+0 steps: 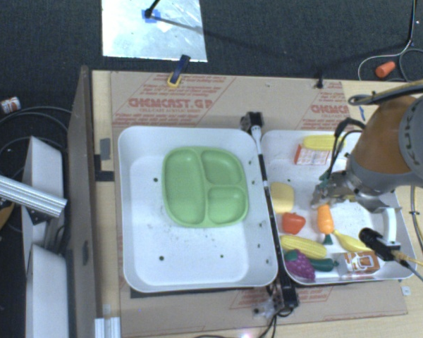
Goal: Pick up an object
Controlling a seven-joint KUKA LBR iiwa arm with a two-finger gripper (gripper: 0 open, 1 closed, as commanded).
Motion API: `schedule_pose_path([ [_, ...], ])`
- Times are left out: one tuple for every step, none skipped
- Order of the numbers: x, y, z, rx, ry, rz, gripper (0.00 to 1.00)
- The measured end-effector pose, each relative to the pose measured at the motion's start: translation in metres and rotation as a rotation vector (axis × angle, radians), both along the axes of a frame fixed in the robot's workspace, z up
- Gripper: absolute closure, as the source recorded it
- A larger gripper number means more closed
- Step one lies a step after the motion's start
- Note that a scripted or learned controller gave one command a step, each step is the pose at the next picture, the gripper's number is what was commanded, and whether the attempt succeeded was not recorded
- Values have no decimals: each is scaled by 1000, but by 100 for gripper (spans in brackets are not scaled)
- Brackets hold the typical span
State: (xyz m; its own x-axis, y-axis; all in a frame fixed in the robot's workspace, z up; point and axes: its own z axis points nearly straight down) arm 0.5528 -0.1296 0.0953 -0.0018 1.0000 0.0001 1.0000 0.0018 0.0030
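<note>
My gripper (328,194) hangs over the middle of the right bin (402,277), reaching in from the right. Directly below its tip lies an orange toy carrot (326,219), its upper end touching or nearly touching the gripper. Close around are a red toy pepper (293,222), a pale yellow block (283,196) and a yellow banana (352,242). Nothing is visibly lifted off the bin floor.
The right bin also holds a corn cob (317,143) and an orange-and-white card (309,156) at the back. A second corn cob (303,245), purple grapes (301,265) and a brown packet (363,262) lie at the front. A green divided plate (203,186) sits in the left bin (144,259).
</note>
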Motion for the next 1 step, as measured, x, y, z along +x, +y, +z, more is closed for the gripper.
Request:
schedule_pose_path([
  [17, 47, 85, 0, -7, 7, 100],
])
